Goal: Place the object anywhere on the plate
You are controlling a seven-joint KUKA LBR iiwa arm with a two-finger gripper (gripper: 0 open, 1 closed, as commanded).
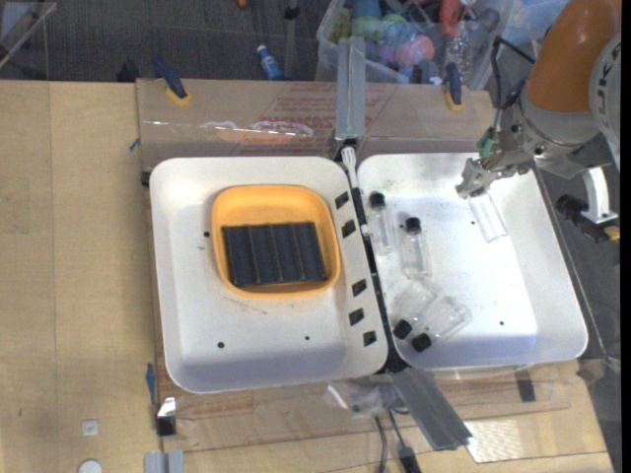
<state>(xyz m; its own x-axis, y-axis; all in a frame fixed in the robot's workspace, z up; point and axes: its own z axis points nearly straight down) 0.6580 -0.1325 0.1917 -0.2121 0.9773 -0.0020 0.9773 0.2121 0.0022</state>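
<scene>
**Arm over the right bin, plate waiting in the left**

From above the bench, two white bins sit side by side. The left bin [187, 353] carries an orange plate [275, 203] near its middle, and a dark ribbed block [274, 254] lies flat on the plate, covering most of its floor.

The right bin [523, 304] holds several clear plastic bottles with black caps. One clear bottle [413, 247] lies near the bin's left edge, more [434, 315] crowd toward its front left corner, and another clear piece [488, 215] lies just below the gripper [480, 177].

The gripper hangs over the right bin's back edge, toward its right corner; whether its pincer is spread or pinching anything I cannot tell. Black clips along the divider [357, 254] stand between the bottles and the plate. A tub of coloured toys [414, 18] sits behind the bench.
</scene>
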